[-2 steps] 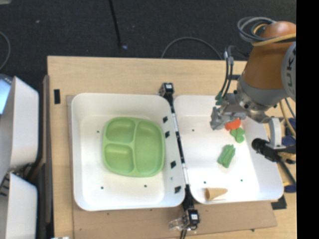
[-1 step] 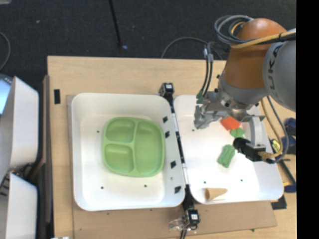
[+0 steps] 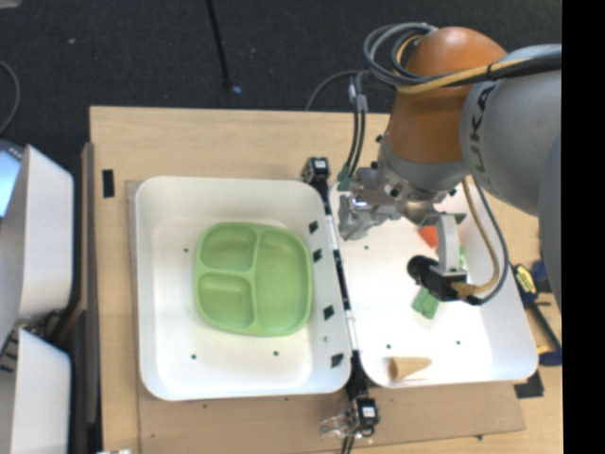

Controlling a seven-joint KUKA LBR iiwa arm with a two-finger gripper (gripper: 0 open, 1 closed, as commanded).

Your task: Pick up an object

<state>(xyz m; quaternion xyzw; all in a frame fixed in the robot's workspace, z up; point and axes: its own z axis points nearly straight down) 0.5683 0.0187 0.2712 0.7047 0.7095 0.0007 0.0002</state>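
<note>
Nothing looks lifted yet: the end effector hangs over the right bin at its far-left corner, grip state impossible to tell, while a green block and tan cone lie loose nearer

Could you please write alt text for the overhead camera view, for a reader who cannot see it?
A grey and orange robot arm reaches from the right over the right white bin, which holds a green block, a tan wedge and a partly hidden red item. The left white bin holds a green divided plate.
</note>
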